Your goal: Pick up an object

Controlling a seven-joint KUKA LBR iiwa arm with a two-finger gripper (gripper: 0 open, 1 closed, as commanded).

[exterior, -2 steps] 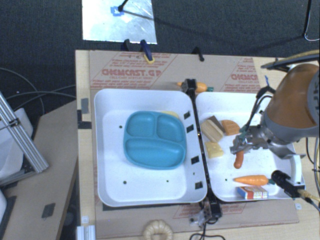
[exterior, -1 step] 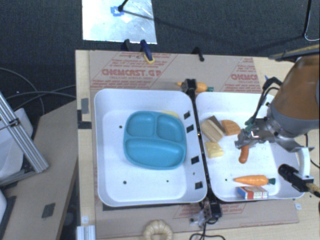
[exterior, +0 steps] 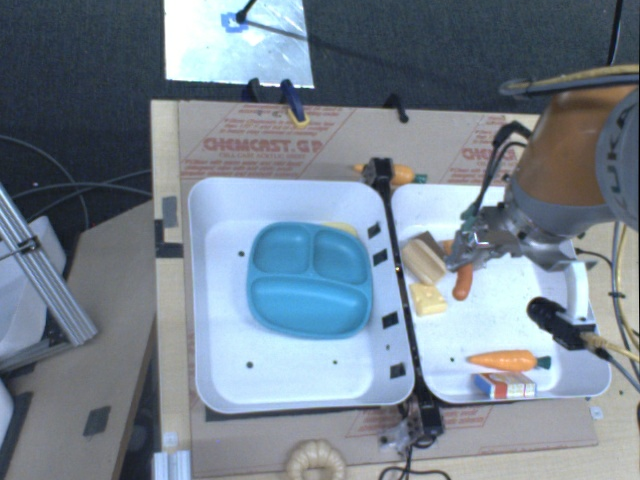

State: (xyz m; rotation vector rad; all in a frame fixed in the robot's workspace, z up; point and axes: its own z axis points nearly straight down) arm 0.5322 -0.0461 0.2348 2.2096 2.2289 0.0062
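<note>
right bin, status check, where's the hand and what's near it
Hand low in right bin, over sausage. Nothing seen held. Wood block and cheese close beside; carrot apart.

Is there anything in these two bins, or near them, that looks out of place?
Yes. A beige ring-shaped toy lies outside the bins, at the near edge of the bench below the left white bin. An orange object sits behind the bins, also outside them.

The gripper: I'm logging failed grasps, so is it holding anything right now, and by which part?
Cannot be told. The gripper sits right above the small sausage in the right bin, but the view doesn't show a hold.
</note>
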